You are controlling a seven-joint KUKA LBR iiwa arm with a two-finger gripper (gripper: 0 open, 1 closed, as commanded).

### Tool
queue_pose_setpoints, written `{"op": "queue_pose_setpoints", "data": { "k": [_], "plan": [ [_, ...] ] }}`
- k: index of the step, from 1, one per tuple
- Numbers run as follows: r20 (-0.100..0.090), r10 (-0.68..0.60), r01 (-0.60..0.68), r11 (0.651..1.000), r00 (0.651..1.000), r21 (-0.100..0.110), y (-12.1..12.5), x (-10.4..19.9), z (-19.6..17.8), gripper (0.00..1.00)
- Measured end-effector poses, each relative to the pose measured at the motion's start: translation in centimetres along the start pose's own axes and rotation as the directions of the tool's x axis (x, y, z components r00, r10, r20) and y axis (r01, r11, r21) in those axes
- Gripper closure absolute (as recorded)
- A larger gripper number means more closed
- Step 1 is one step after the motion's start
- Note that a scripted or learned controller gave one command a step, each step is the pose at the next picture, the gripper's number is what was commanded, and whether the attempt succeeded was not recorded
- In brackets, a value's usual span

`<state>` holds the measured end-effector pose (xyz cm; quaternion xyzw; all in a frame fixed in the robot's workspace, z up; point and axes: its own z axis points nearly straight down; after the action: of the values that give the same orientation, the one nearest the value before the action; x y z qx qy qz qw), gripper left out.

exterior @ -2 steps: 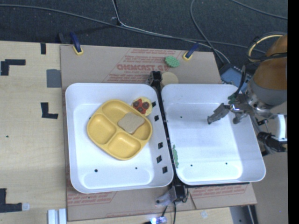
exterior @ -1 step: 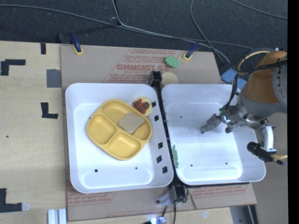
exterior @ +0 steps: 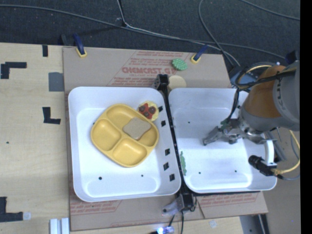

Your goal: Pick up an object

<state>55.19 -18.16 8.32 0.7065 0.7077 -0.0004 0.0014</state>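
Observation:
My gripper (exterior: 208, 139) hangs low over the right bin (exterior: 214, 179), left of its middle, pointing left. Its fingers meet in one grey wedge, so it is shut, and nothing shows between them. A small green scrap (exterior: 182, 160) lies against the right bin's left wall, below and to the left of the gripper. In the left bin (exterior: 117, 186) a yellow divided plate (exterior: 114, 143) bears a tan square slab (exterior: 136, 127). A small red and dark piece (exterior: 148, 110) sits at the plate's upper right corner.
Outside the bins, on the cardboard behind them, lie a green dotted disc (exterior: 179, 64) and a pale round piece (exterior: 177, 81). A black divider (exterior: 166, 126) runs between the bins. The arm's orange band (exterior: 261, 99) stands over the right bin's right side.

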Motion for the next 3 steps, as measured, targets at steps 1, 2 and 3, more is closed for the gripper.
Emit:
{"op": "queue_pose_setpoints", "data": {
  "k": [1,2,3],
  "plan": [
    [0.002,0.000,0.000,1.000,1.000,-0.003,0.1,-0.1,-1.3,1.00],
    [-0.002,0.001,-0.001,1.000,1.000,-0.001,-0.8,0.3,-6.6,1.00],
    [-0.001,0.000,0.000,1.000,1.000,-0.004,0.0,0.4,-12.8,1.00]
  ]
}}
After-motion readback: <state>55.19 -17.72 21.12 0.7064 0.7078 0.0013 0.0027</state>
